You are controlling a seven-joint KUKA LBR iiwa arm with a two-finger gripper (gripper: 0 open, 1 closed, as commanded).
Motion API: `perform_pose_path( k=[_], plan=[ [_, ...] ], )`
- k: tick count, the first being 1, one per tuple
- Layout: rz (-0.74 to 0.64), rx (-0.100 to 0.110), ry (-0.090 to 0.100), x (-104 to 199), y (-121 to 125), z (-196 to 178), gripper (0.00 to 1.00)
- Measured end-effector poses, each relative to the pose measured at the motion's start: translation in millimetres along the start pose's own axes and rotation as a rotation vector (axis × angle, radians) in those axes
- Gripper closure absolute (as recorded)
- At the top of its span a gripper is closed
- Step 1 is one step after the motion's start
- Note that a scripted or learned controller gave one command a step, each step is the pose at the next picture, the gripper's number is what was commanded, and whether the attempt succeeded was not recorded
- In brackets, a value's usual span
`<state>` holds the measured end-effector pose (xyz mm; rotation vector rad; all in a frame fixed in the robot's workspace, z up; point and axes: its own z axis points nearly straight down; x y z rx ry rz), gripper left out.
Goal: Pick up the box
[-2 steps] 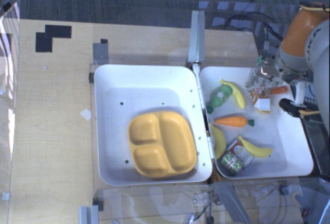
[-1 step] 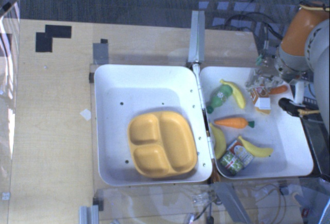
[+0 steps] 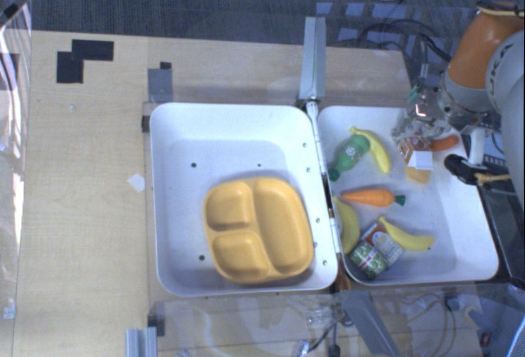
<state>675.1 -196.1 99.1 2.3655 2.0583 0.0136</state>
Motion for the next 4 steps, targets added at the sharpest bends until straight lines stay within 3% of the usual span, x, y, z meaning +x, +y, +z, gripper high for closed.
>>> perform_pose_path(
  k=[1,2,3,4],
  plan=[
    [0.098,0.0,0.001,-0.9,-0.2,0.1,1.0],
    [0.28,0.004,-0.002,79.1,-15.0,-68.1,1.0],
    [0.315,0.007,-0.002,158.4,-66.5,-86.7,1.0],
    [0.325,0.005,-0.001,217.2,-73.4,-87.3,1.0]
  ],
)
